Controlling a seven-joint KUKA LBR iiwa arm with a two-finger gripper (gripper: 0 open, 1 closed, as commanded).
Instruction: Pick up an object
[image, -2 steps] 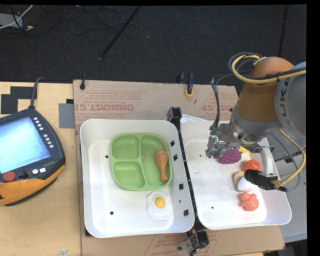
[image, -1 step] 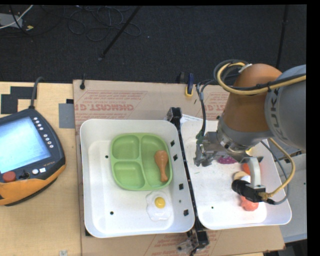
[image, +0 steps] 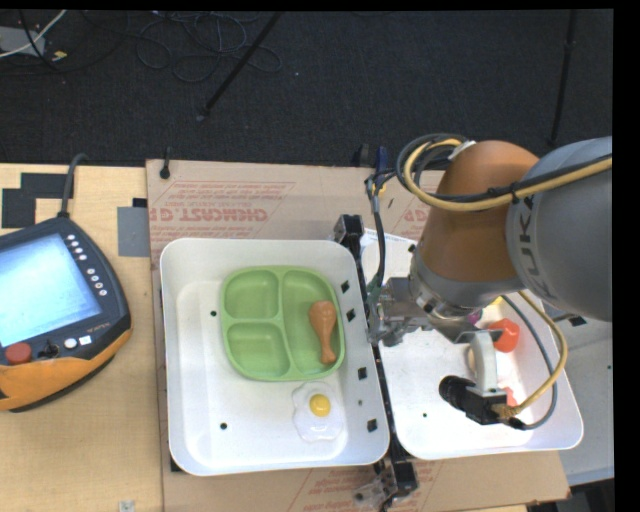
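A: Taking the green plate (image: 262, 330) as landmark, what lies nearest the camera?

B: A fried egg (image: 319, 408) just below its lower right corner, on the left bin (image: 190, 420) floor; a drumstick (image: 324, 328) rests in the plate's right compartment.

A: And beyond?

B: The arm (image: 480, 235) hangs right of the plate, over the right bin (image: 420, 400); the end effector (image: 385, 318) sits by the divider, its grip state I cannot tell.

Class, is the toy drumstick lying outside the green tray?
No. The drumstick lies in the right compartment of the green tray.
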